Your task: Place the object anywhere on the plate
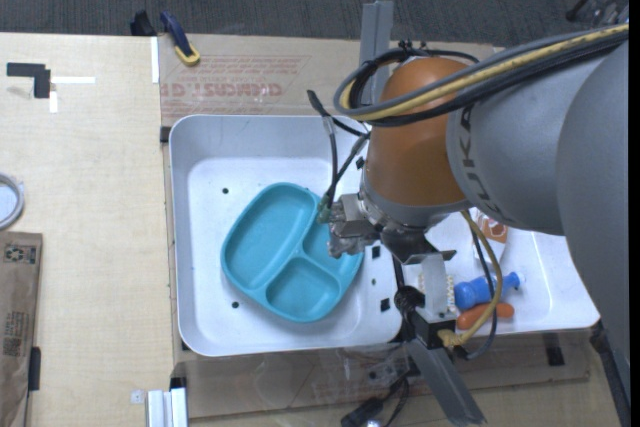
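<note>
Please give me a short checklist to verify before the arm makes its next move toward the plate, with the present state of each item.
1. Blue plate lies flat inside the left bin: ok.
2. Plate compartments free of objects: ok.
3. Gripper over the plate's right edge: ok.
4. Object held by the gripper: cannot tell.
5. Blue and orange objects lie in the right bin, partly hidden by the arm: ok.

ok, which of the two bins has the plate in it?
The left bin: the blue divided plate lies in it. The right bin holds small blue and orange objects.
</note>
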